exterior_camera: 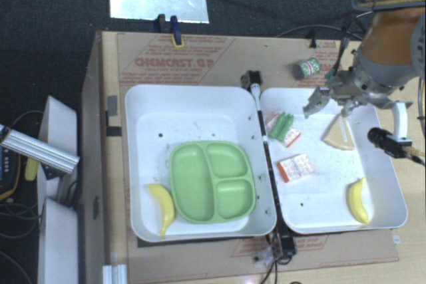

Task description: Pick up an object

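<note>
Dark carpet surrounds a cardboard-topped counter (pixel 193 60) with two white bins. Right bin (pixel 386 209) holds a banana (pixel 358 201), a tan wedge (pixel 340 136), a small red-and-white box (pixel 295 167) and a green packet (pixel 282 125). Looks like the approach step to me: the gripper (pixel 331 103) hovers over the upper part of that bin, fingers spread and gripping nothing. Next it'd need to line up over one item, probably the wedge just beside it, then drop down. Arm comes in from the upper right, wrist angled down-left.
</note>
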